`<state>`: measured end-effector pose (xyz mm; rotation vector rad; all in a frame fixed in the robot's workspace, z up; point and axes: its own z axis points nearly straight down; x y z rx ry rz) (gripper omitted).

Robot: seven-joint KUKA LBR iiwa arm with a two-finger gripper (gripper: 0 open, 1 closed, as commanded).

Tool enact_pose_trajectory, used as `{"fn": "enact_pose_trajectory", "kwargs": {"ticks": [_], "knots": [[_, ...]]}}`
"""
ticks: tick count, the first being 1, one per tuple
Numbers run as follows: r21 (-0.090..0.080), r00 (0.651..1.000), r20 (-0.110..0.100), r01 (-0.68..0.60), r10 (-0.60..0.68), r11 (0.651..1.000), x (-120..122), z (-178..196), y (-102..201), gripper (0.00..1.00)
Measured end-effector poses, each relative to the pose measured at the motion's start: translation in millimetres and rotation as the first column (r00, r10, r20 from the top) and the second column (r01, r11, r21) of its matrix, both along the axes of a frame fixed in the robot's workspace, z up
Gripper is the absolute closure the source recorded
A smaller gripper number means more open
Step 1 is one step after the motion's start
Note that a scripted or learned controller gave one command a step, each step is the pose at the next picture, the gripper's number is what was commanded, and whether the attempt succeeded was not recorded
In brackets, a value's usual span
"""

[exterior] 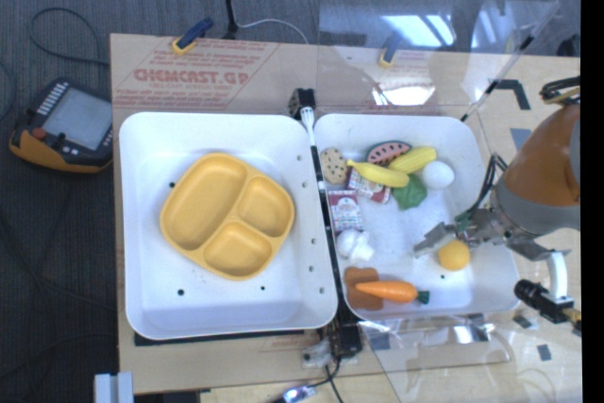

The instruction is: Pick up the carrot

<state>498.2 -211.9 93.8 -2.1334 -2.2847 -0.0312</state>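
Observation:
The carrot (385,292) is orange with a small green tip and lies flat along the front wall of the right bin (472,139), pointing right. A brownish piece (360,277) touches its left end. My gripper (469,233) hangs over the right part of that bin, up and to the right of the carrot and well apart from it. It is just above a small round yellow-orange fruit (454,256). Nothing shows as held.
The right bin also holds a banana (379,174), a watermelon slice (388,152), a cookie (332,165), a white egg (437,174), a green leaf (410,193), a small red packet (344,208) and a white garlic (355,244). A yellow divided plate (226,214) lies in the left bin (142,297).

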Motion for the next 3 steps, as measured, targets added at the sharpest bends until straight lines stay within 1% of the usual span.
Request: {"fn": "enact_pose_trajectory", "kwargs": {"ticks": [1, 2, 3], "knots": [[0.001, 0.999, -0.010, 0.045, -0.045, 0.999, 6.4, -0.5, 1.3, 0.00], [0.003, 0.979, 0.020, 0.201, -0.201, 0.980, 2.4, -0.3, 4.7, 0.00], [-0.028, 0.972, 0.009, -0.232, 0.233, 0.972, -8.1, -1.4, 1.7, 0.00]]}}
